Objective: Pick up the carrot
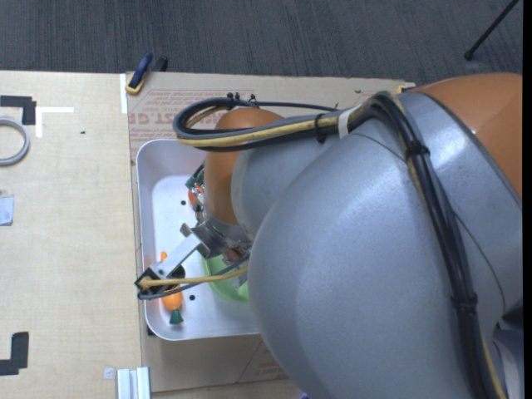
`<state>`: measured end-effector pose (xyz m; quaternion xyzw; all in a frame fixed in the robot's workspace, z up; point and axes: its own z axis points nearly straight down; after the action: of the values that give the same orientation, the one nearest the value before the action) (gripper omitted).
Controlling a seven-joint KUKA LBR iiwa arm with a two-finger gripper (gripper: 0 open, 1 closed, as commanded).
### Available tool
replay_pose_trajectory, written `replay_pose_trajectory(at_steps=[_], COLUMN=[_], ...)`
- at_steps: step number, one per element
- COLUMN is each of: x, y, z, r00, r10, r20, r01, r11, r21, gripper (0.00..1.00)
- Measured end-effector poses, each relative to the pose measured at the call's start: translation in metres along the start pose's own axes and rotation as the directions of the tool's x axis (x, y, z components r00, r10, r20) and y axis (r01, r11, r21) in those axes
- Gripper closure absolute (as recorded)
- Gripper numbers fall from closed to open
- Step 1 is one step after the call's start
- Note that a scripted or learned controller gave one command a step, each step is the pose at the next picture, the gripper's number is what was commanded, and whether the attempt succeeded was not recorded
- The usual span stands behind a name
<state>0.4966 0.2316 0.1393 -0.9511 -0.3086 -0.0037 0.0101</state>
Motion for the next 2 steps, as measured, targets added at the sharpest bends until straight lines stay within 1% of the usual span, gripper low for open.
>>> replay_pose_trajectory(at_steps=[1, 2], x=[0.0301, 0.0302], y=[0.0327, 0.0334], z=[-0.1519, -0.1611], r00=[0.996, 0.996], r10=[0.088, 0.091], r20=[0.013, 0.014], r01=[-0.088, -0.091], r11=[0.996, 0.996], r21=[-0.018, -0.019], gripper=[0.00, 1.00])
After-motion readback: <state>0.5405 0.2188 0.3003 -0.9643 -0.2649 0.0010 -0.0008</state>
